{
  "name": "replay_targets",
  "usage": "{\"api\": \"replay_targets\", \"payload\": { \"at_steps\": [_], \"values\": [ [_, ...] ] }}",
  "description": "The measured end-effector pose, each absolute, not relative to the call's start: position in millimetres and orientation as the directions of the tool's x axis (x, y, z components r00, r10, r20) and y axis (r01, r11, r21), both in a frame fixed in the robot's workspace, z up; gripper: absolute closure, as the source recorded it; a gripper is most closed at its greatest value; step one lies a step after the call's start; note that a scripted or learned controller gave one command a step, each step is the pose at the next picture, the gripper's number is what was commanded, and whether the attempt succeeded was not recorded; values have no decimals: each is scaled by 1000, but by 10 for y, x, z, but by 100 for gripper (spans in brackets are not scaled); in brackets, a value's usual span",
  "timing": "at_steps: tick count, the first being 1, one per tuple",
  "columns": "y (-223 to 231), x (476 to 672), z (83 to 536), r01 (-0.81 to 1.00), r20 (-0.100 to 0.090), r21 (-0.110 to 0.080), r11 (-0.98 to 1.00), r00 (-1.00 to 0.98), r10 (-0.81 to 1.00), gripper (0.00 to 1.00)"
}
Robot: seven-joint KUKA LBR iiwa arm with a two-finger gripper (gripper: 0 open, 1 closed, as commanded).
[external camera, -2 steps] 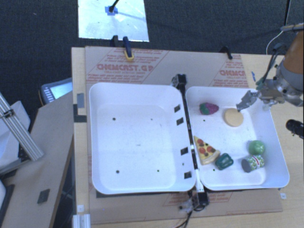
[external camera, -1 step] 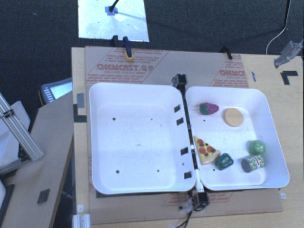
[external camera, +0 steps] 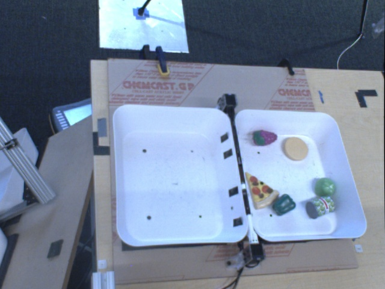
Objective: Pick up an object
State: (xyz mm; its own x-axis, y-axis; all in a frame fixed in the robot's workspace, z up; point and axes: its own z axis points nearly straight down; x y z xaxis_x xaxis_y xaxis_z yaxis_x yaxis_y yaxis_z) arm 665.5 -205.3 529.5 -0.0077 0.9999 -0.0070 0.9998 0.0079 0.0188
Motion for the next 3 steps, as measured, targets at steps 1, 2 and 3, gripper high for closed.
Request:
{"api": "replay_targets", "payload": {
  "at_steps": [1, 2, 3],
  "values": [
    [-2052, 6648, 5330, 1000, -4, 8, 11, -11, 1000, 100],
    [-2052, 6648, 5325, 1000, -4, 7, 12, -12, 1000, 0],
    [-2045, 6652, 5446, 1000, -6, 11, 17, -17, 1000, 100]
  ]
}}
